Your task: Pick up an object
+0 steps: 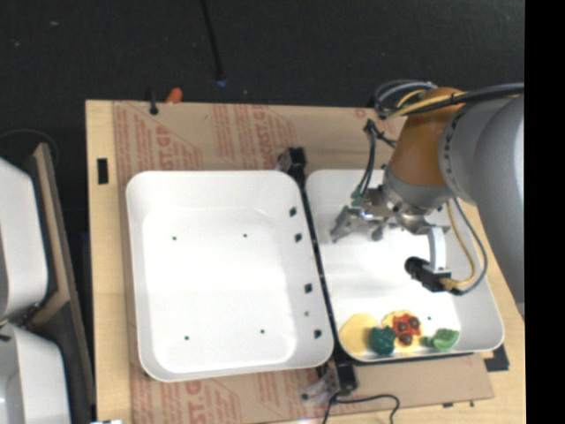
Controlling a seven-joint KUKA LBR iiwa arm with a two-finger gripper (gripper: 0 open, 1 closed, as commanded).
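Several small objects lie together at the near edge of the right bin [353, 276]: a pale yellow piece [357, 329], a teal piece [381, 342], a red piece [406, 325] and a small green piece [441, 336]. My gripper [357, 230] hangs over the upper middle of the right bin, well behind those objects and close to the divider between the bins. Its two fingers are spread apart, open, with only white bin floor between them. The orange band and grey arm sit just right of it.
The left bin [221, 272] lies beside the right one, sharing a dark divider edge [311, 254]. A black cable fitting [424, 272] hangs from the wrist over the right bin. Both bins rest on a cardboard sheet [203, 135] on the bench.
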